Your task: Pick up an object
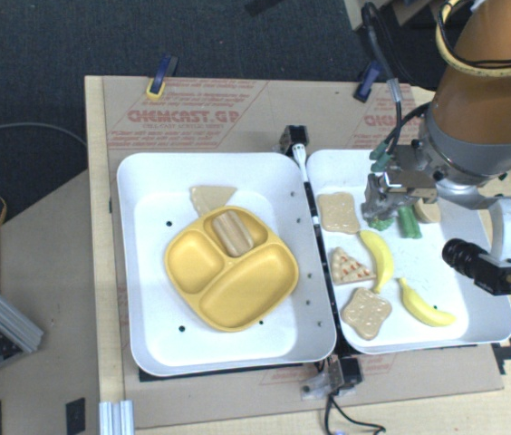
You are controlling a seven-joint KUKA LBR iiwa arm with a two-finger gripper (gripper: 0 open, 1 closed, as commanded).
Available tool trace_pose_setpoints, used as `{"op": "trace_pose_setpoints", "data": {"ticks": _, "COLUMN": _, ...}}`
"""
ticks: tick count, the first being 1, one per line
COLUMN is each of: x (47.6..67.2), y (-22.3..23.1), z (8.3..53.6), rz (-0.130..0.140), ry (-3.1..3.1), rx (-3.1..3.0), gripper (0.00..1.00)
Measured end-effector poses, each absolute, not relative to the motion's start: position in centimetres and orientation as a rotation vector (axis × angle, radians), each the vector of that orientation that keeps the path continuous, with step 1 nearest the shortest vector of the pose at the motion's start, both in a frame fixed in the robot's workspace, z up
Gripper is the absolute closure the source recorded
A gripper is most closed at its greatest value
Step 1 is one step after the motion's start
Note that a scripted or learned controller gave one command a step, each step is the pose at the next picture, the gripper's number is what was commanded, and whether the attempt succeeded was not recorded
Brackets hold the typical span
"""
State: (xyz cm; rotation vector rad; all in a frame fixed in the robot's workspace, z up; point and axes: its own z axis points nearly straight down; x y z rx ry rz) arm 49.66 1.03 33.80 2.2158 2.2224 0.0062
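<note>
While claw hovers: two bananas, one yellow tray.

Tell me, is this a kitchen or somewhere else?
Probably a robot lab, not a kitchen. A robot arm reaches over two white bins on a cardboard-covered bench, with cables around. The bananas, bread slices and yellow plate look like toys for practice.

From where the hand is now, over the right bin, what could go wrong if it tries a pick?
1. The hand hangs where a green object, a banana and a slice of toast lie close together; it may nudge a neighbour or close on two.
2. The green object is partly hidden under the hand, so the grasp may slip.
</note>
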Motion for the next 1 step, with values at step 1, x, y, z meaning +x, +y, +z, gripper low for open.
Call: {"op": "trace_pose_setpoints", "data": {"ticks": 1, "x": 47.93, "y": 7.02, "z": 40.12, "rz": 0.013, "ry": 2.228, "rx": 2.209, "gripper": 1.00}}
